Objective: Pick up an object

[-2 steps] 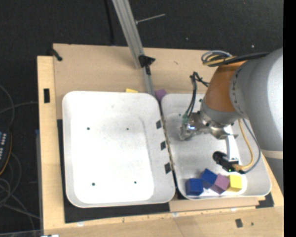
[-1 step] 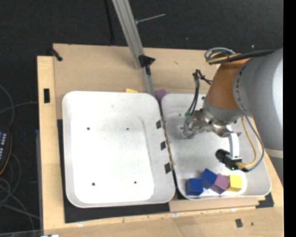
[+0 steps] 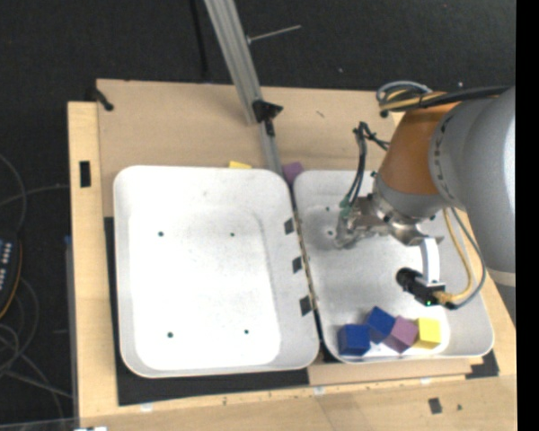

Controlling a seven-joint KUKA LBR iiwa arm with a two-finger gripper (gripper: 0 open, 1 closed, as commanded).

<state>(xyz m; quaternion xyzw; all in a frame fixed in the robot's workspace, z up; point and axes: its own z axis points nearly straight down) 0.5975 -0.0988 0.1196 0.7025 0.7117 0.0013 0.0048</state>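
Right bin point(image 3: 341, 285): blue block point(image 3: 355, 338), another blue block point(image 3: 380, 319), purple point(image 3: 402, 332), yellow point(image 3: 429, 332) in near corner. Gripper point(image 3: 346, 233) over it, spread or pinched — can't tell.

Four small blocks lie clustered at near edge of right bin point(image 3: 472, 335): dk blue cube point(image 3: 355, 338), tilted blue block point(image 3: 381, 320) just behind it, purple block point(image 3: 402, 332) beside, yellow cube point(image 3: 429, 332) at right end.
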